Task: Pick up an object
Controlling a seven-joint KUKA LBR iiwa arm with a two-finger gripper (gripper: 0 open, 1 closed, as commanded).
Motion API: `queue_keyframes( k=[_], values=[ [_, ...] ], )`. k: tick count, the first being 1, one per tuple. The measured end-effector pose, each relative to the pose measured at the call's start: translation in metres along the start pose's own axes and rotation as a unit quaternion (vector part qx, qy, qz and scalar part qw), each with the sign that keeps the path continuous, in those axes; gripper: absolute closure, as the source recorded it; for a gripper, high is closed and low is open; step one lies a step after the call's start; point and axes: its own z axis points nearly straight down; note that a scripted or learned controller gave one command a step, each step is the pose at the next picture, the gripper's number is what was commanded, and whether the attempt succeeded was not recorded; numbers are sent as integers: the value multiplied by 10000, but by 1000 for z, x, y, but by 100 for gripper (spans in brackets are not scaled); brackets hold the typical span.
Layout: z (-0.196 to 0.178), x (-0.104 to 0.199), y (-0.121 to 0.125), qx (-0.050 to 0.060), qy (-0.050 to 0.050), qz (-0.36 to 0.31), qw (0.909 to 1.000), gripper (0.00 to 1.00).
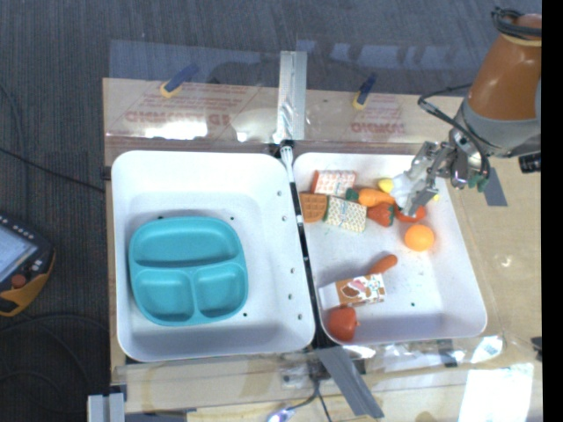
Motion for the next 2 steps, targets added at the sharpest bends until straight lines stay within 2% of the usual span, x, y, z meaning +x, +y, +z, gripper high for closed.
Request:
queue_keyframes(
  k=[1, 2],
  values=[
    [1, 0, 0, 4, 7, 3, 10000, 0],
    [118, 14, -13, -7, -14, 1391, 9903, 0]
  ],
)
